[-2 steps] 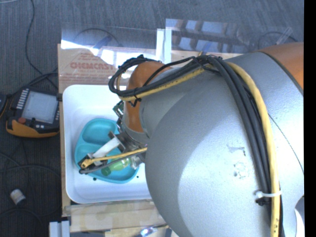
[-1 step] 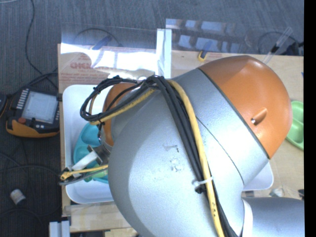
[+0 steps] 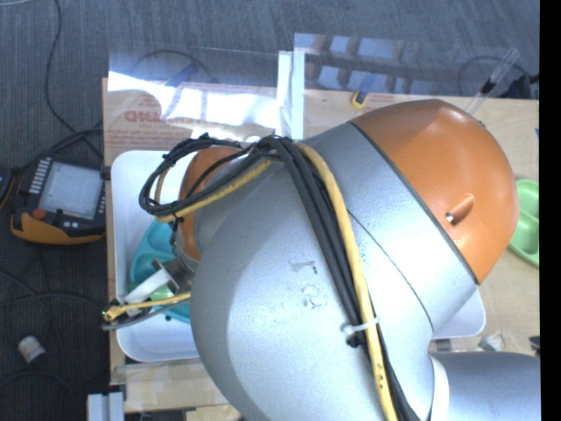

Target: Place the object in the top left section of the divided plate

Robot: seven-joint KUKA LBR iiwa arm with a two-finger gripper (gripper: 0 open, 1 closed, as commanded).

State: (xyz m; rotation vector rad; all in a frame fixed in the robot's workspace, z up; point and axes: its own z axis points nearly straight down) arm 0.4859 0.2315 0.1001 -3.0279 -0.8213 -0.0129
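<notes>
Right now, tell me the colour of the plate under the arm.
Teal plate, seen in the camera view, at the left bin.

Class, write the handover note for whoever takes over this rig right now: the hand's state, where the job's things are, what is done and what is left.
Hand: hidden beneath the big grey arm with the orange band, which reaches over the left shallow white bin; open or shut cannot be told.
Things: a teal plastic piece, probably the divided plate, shows in that bin past the arm. The object cannot be made out.
Done: nothing can be confirmed.
Left: confirm any grasp, then place the object in the plate's top left section.
</notes>
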